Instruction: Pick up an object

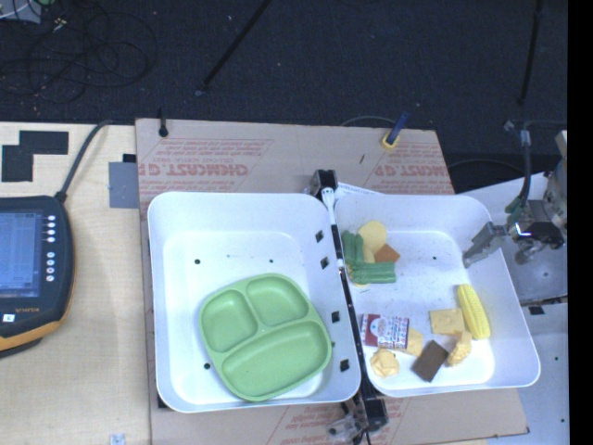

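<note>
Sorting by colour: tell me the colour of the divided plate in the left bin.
Light green; the divided plate shows plainly in the camera view, lying in the left bin.

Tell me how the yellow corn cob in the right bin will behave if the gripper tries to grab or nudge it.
The corn cob looks rounded and elongated, so it will probably roll sideways if nudged. It seems to be a small toy, likely light and stiff. It lies close beside a yellow block, which may crowd one finger of the gripper on that side.
</note>
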Motion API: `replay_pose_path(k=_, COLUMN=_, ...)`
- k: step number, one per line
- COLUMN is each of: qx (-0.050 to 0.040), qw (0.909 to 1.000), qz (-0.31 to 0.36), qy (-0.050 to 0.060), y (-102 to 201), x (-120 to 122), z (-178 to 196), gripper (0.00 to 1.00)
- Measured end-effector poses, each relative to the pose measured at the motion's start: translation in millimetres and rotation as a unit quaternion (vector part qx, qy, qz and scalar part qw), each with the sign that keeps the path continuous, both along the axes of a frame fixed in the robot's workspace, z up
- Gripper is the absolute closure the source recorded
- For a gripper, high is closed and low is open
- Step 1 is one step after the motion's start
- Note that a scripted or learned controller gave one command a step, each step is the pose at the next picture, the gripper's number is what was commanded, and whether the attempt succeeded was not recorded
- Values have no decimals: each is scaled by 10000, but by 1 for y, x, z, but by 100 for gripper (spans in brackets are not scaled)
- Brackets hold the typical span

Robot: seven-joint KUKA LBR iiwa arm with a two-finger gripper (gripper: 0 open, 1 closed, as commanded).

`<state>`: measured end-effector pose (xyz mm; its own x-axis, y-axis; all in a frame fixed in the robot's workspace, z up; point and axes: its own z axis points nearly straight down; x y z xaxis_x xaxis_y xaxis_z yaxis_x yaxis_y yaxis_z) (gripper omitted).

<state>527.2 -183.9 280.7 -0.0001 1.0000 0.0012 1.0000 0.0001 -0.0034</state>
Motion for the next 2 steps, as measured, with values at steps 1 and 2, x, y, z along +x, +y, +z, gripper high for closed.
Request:
replay_pose_path(k=1, qx=8, qw=10000, qz=4, qy=38, y=-20, x=20, z=-132, gripper=0)
replay_pose_path(k=2, qx=-55, qw=9999, qz=-2, qy=-107, y=-32, x=0, z=-175, gripper=0)
